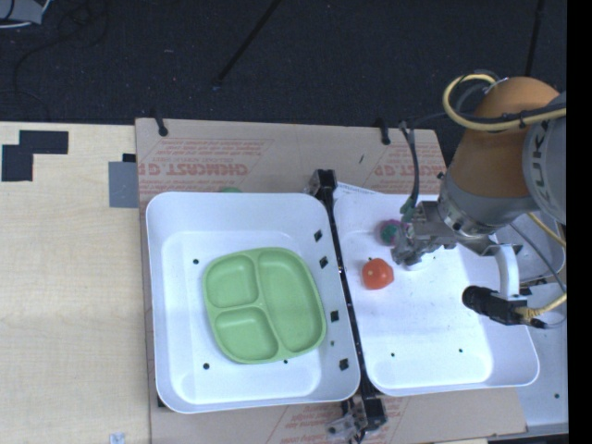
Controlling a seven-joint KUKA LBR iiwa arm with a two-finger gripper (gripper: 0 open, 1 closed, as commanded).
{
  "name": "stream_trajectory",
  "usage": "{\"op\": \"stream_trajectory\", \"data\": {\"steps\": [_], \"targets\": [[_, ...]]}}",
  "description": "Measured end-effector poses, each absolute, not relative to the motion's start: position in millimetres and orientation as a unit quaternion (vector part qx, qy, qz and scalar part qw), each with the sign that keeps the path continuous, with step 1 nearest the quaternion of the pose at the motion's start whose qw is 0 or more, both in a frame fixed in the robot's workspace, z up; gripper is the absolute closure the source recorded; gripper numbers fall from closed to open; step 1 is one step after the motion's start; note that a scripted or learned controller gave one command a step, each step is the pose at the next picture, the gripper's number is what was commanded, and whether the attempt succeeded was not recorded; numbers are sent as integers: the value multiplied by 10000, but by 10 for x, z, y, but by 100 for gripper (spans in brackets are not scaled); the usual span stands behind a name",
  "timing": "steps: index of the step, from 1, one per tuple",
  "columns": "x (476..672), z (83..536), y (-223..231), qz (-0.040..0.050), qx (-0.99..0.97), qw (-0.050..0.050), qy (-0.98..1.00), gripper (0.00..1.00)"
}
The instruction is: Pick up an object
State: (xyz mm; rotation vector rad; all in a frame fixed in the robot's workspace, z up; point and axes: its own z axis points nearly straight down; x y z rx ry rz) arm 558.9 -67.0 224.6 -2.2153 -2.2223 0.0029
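My end effector hangs low over the far part of the right-hand shallow white bin, reaching in from the right. Whether it is parted or closed I cannot tell from this angle, and I see nothing between its tips.

Candidate objects: a small red rounded object with a pale spot, tomato-like, lies on the bin floor just beside and nearer the camera than my end effector, apart from it. A small green object with a touch of purple sits just on the far-left side of my end effector, partly hidden by it; I cannot tell whether I touch it.

Step in hand, as I judge it: the approach, with the grasp not yet made. The next move calls for settling on one object, centring over it, then closing and lifting straight up.

Surroundings: the left-hand white bin holds a light green three-compartment plastic plate, well apart from my work. The black divider clips between the bins and the bin's far wall stand near enough to hinder a sideways sweep. Both bins rest on a cardboard sheet on the pale wooden surface.
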Motion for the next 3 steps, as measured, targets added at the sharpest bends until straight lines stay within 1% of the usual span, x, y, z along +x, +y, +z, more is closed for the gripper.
{"op": "stream_trajectory", "data": {"steps": [1, 2, 3], "targets": [[5507, 2142, -169, 11, -7061, 25, -7081, 100], [5421, 2125, 252, 14, -7060, 26, -7082, 100], [5285, 2175, 713, 14, -7056, 27, -7086, 100]]}}
